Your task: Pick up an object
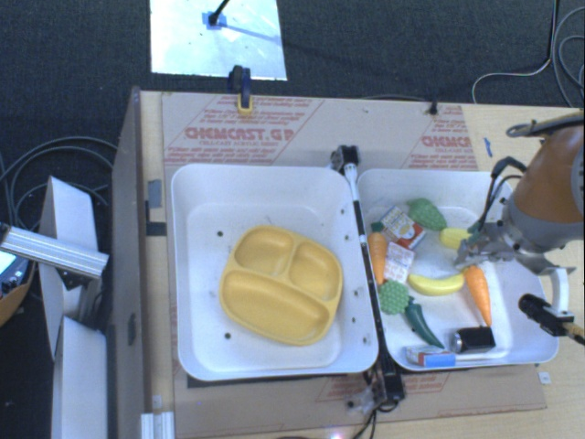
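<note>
Over at the right bin's (512,350) right edge the gripper (477,250) hangs above a bright orange toy carrot (478,293) pointing toward the near edge, can't tell how the pincer stands. Same bin also has a banana (436,283), a second carrot (377,254) along its left wall and some green veg (426,214). Left bin (196,245) just holds a yellow divided tray (281,283), roughly mid-bin

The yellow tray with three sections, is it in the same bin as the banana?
No, the yellow three-section plastic tray lies in the left white bin, while the yellow banana lies in the right white bin.
</note>
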Robot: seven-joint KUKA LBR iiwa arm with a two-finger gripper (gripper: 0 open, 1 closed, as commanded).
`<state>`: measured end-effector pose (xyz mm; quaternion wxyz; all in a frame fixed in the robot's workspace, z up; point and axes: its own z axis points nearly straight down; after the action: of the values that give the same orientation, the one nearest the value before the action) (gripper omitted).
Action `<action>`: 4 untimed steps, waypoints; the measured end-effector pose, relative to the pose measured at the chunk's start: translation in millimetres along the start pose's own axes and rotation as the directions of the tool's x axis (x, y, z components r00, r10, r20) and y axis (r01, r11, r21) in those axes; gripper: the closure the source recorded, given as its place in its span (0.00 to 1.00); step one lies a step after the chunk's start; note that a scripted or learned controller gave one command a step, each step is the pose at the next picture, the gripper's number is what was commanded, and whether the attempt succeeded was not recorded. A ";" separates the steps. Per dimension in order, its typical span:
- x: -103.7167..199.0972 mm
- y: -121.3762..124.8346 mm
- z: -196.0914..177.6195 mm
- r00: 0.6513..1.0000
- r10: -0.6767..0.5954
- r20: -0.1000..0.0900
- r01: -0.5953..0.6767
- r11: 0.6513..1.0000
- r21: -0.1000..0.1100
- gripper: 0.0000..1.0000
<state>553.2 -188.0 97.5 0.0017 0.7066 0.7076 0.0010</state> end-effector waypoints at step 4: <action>56.1 -17.1 -83.8 1.000 -0.003 -0.002 0.003 1.000 0.005 1.00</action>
<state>535.7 -131.9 181.2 -0.0006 0.7055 0.7087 -0.0002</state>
